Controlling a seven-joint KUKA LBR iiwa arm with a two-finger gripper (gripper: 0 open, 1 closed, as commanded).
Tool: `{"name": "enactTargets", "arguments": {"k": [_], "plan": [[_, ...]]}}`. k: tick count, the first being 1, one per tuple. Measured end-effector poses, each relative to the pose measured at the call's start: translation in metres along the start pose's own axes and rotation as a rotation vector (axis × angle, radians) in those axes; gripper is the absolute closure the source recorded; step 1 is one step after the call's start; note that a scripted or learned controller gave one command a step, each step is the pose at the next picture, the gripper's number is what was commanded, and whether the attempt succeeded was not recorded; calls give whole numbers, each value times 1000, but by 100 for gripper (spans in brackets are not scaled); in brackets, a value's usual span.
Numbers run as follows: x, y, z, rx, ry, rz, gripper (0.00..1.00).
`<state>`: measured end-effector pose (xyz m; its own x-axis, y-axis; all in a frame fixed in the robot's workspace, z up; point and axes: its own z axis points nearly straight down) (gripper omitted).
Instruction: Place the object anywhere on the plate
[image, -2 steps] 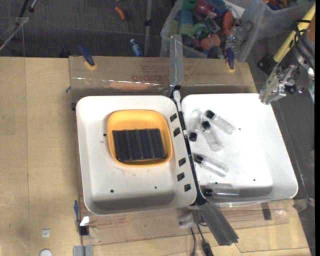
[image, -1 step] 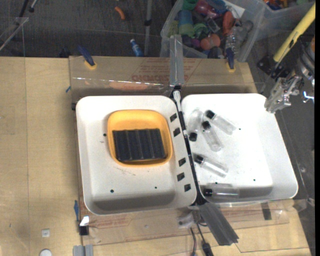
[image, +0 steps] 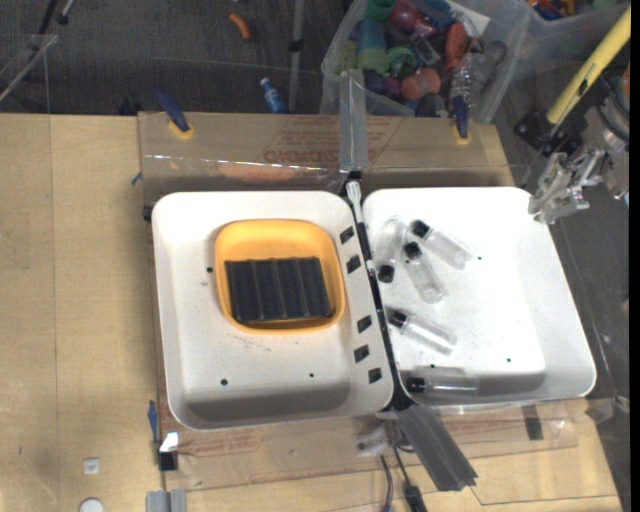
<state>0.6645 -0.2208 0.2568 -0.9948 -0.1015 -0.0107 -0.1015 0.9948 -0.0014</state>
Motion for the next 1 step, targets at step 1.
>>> {"name": "enactTargets", "arguments": {"k": [1], "plan": [[-5,0,-10,-1,-1,-247,100]]}}
